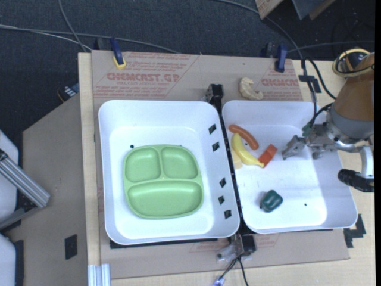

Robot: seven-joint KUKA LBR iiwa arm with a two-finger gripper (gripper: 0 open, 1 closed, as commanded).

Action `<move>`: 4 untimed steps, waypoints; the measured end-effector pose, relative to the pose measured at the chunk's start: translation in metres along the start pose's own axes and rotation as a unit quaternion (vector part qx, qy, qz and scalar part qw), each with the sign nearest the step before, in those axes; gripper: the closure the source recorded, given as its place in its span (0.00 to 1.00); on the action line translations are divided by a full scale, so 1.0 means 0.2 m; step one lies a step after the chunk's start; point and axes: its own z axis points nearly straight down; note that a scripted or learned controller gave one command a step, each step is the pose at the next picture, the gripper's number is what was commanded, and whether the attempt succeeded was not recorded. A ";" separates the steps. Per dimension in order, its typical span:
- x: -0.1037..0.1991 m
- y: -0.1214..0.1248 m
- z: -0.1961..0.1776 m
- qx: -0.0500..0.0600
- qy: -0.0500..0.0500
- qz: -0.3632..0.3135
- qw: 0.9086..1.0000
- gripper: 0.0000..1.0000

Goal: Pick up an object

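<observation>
The arm (351, 106) enters from the right side of the camera view and positions the gripper (296, 148) over the right bin (333, 213), in its upper right portion. The jaws point left toward the bin's centre and appear slightly parted, with nothing between them.

The right bin contains four objects. A banana (244, 152) lies near the left wall, its long axis running from upper left to lower right, with its lower end pointing toward the bin centre. An orange-red sausage-shaped piece (244, 136) lies just above the banana on a similar diagonal, upper left to lower right. A small red-orange block (268, 154) sits at the banana's lower end, touching or just beside it; its long axis tilts from lower left to upper right. A dark green object (271, 201) rests apart from these, nearer the front wall.

The left bin (110, 159) holds a green compartment tray (164, 180). A pale object (250, 88) lies on the table (89, 177) behind the right bin.
</observation>
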 end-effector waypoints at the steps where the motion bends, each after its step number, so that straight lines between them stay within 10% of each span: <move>1: -0.01 0.01 -0.08 -0.004 -0.001 0.000 1.000 1.00; 4: -0.01 0.05 -0.89 -0.006 -0.003 0.000 1.000 1.00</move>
